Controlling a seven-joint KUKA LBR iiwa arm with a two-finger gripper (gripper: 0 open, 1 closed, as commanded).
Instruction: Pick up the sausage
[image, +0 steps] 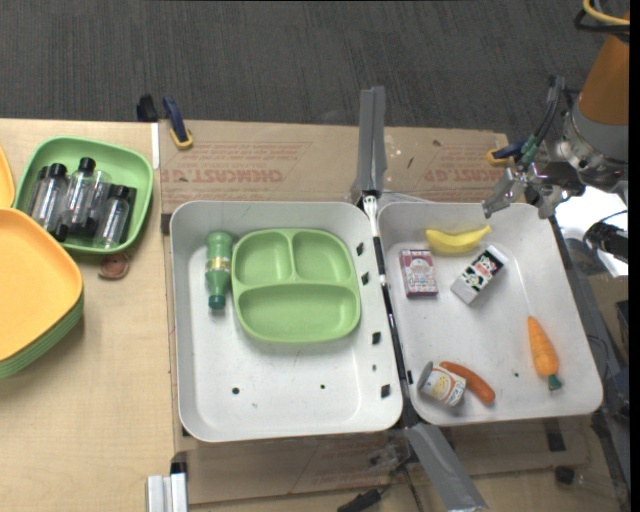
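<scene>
The sausage (472, 381) is lying nearest, touching the can (441, 385) in the right bin (570, 395); probably light, smooth and rollable, best pinched across its middle. Beyond the can, the pincer (520, 190) is hovering over the bin's far rim, its opening impossible to tell.

We see the arm (603, 90) as a rounded orange band over a pale grey wrist section, with a yellowish cable looping at the top edge. Below the wrist sits a cluttered metal block, silver and dark, with thin black cables running along it and a small yellow-and-blue fitting at its side. The gripper (508, 192) shows as slim silvery metal parts
</scene>
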